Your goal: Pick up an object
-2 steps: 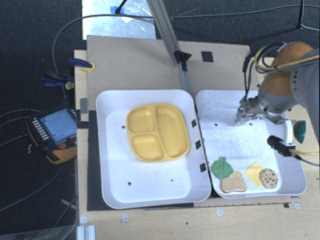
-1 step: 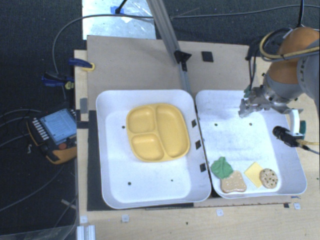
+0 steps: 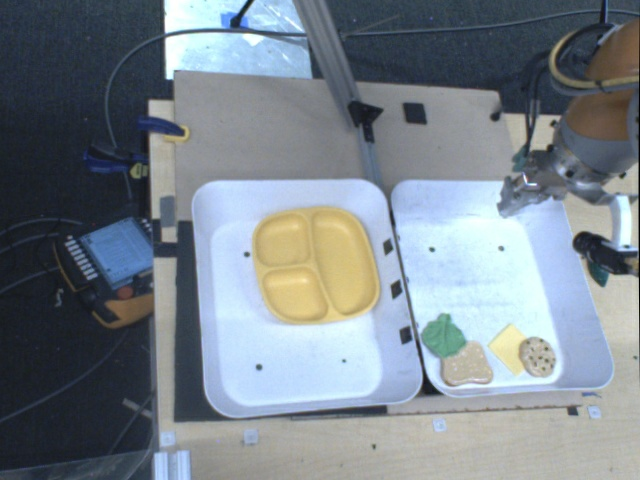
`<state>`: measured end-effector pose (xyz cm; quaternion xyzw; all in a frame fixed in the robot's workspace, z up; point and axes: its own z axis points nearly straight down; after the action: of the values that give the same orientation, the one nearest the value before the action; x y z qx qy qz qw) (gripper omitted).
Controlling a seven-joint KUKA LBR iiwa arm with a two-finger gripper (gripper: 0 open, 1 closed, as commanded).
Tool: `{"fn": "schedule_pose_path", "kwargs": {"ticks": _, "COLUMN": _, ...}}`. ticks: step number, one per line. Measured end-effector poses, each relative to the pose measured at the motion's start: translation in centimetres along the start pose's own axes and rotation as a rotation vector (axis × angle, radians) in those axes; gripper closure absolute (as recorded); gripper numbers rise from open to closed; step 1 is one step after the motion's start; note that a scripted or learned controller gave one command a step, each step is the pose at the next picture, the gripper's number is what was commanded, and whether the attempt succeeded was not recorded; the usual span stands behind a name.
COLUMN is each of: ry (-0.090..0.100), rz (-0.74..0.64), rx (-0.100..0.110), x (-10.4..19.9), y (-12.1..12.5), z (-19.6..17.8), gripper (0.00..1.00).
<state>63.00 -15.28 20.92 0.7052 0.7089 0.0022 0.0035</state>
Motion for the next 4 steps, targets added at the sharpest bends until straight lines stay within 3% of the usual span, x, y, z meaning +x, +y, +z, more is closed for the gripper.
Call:
{"fn": "schedule_pose_path", "kwargs": {"ticks": 1, "ry": 0.001, "rz": -0.002, "rx": 0.004, "x": 0.0, "y": 0.1, "z": -3.5, "gripper": 1.00}}
{"fn": "schedule_pose_path", "kwargs": {"ticks": 4, "ry": 0.003, "rz": -0.004, "rx": 0.007, "x": 17.7, "y": 0.7, "z": -3.3, "gripper": 1.00}}
